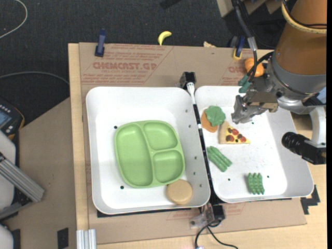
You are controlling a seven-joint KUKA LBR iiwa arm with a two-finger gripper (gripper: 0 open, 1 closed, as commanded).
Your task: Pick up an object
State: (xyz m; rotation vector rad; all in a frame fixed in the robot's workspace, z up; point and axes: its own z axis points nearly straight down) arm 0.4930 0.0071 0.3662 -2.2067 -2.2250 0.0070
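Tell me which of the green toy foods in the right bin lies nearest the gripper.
The leafy green piece on the orange base, just left of the gripper. The two ridged green pieces lie farther toward the bin's front.

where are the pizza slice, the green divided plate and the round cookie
pizza slice (233, 135), camera view, middle of its topping
green divided plate (149, 153), camera view, central divider
round cookie (179, 192), camera view, top face

A cardboard sheet (129, 66) printed with red lettering covered the counter (52, 128). Blue clamps (100, 43) pinned its far edge, and a small yellow banana-shaped piece (164, 36) lay just beyond it on dark carpet (78, 14). A white cable (15, 14) looped at the far left.
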